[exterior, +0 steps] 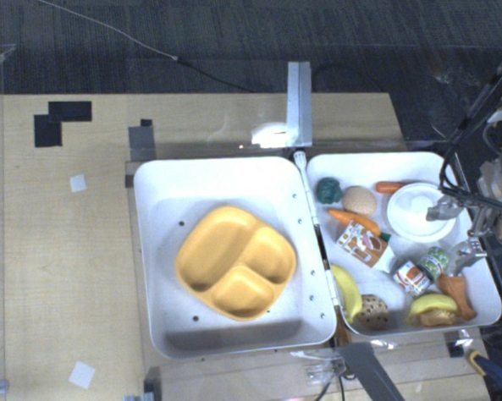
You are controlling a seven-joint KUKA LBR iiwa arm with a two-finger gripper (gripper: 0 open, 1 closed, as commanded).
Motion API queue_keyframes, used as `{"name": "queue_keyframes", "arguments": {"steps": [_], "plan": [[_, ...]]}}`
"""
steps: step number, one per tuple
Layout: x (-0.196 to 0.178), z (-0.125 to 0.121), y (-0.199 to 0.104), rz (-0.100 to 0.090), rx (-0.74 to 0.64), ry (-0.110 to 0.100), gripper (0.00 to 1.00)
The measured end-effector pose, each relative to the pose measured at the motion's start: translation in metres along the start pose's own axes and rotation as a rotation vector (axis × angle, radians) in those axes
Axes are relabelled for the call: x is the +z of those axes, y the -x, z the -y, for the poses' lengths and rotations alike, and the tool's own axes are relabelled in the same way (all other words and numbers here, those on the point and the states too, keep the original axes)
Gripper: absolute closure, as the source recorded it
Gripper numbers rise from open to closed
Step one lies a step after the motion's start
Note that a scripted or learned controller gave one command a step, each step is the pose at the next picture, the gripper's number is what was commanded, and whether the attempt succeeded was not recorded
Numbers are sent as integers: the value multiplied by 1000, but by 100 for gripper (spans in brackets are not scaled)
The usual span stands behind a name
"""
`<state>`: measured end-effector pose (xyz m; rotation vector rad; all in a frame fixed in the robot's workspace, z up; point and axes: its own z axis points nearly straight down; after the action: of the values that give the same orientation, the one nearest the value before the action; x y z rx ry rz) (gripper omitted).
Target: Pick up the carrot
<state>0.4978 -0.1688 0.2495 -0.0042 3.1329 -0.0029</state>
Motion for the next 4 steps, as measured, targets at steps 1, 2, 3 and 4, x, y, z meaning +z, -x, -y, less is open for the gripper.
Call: {"name": "queue_keyframes", "arguments": {"steps": [1, 2, 3, 4], "plan": [[97, -23, 71, -4, 515, 1, 0], [92, -90, 160, 1, 735, 3, 0], [153, -81, 106, 22, 755, 6, 0], [137, -81, 112, 44, 749, 9, 100]]}}
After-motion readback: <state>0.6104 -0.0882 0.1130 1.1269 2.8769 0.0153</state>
